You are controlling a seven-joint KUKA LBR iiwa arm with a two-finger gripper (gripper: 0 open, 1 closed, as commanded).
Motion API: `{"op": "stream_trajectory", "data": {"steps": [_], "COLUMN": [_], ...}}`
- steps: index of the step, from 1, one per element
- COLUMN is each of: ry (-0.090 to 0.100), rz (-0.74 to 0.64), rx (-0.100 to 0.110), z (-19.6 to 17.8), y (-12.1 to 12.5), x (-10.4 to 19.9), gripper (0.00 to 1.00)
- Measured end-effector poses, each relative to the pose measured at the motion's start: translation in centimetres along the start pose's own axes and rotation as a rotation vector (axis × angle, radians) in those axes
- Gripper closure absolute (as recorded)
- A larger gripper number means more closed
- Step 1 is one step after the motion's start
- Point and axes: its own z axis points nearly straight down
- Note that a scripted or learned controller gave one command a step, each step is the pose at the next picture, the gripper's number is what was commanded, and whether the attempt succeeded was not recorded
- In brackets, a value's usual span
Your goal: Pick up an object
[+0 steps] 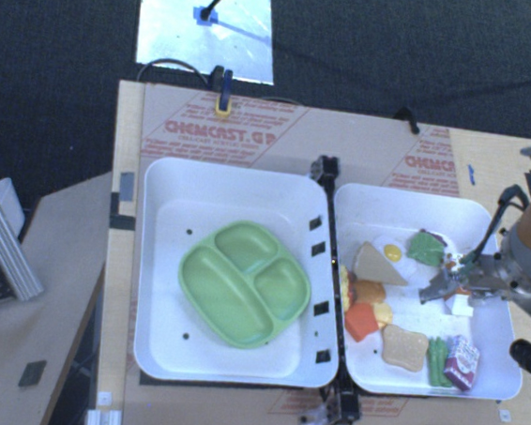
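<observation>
The gripper (437, 289) sits low in the right bin (490, 367); whether its jaws are spread or pressed together cannot be told. The nearest object, the tan wedge (378, 265), lies just left of the jaws, apex pointing up-left. Judged light, stiff and smooth: grip across its short sides.

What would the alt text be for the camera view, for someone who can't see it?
The arm's end effector hangs low in the right bin among toy foods: a toast slice, an orange block and a fried egg. The left bin holds a green divided plate.
</observation>
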Motion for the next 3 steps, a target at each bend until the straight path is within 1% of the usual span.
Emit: {"op": "stream_trajectory", "data": {"steps": [1,2,3], "ry": [-0.003,-0.001,-0.001], "rz": [-0.003,-0.001,-0.001], "rx": [-0.011,-0.007,-0.008], "z": [-0.5,5.5,10.1], "y": [0.3,0.7,0.8], "x": [0.0,-0.5,-0.4], "gripper": [0.00,0.00,0.00]}}
